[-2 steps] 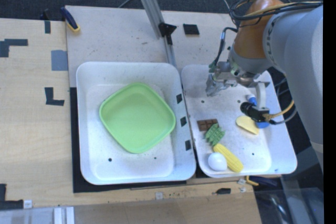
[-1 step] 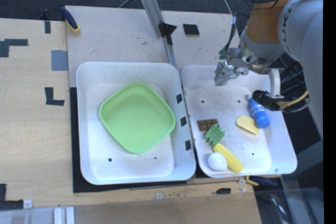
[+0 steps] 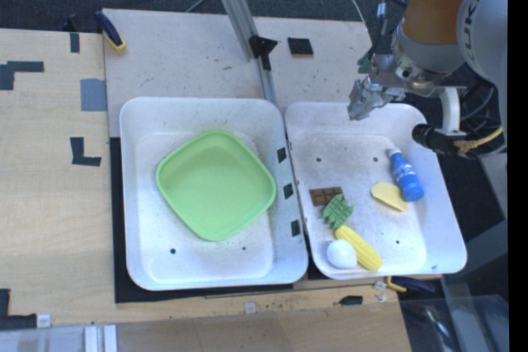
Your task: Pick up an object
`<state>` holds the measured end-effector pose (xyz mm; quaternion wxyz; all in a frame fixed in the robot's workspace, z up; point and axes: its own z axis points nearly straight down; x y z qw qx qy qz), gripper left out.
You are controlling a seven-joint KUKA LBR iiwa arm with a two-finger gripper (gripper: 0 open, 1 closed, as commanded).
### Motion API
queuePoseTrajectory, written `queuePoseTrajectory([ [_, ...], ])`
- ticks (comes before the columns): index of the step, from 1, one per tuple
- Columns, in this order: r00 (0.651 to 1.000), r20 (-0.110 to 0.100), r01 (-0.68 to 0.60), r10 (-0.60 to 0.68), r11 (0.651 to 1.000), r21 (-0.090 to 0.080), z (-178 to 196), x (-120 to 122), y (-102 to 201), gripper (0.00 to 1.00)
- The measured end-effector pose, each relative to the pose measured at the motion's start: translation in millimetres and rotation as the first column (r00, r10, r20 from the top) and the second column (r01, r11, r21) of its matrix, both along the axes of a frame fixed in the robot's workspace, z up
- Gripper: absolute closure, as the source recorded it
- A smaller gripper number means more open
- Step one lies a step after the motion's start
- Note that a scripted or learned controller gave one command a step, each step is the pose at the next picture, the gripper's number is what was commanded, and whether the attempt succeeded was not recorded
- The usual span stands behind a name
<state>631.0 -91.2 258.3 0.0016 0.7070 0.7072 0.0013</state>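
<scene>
Green plate [image 3: 216, 184] lies flat in left bin [image 3: 132, 177]. Right bin [image 3: 437, 227], taken as landmark: blue bottle [image 3: 405, 175] near its right wall, yellow piece [image 3: 388, 195] touching the bottle's lower end. Brown block [image 3: 325, 195] near the bin's left wall, green ridged item [image 3: 337, 212] just below it, then corn cob [image 3: 358, 246] and white egg [image 3: 341, 253] at the front edge. Gripper [image 3: 361, 105] hangs over the bin's back rim, nothing between its fingers; spread cannot be judged.
</scene>
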Motion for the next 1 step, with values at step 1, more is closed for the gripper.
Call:
queuePoseTrajectory([
  [1, 1.000, -0.006, -0.003, 0.003, 1.000, 0.001, -16.4, -28.1, 43.5, 1.00],
])
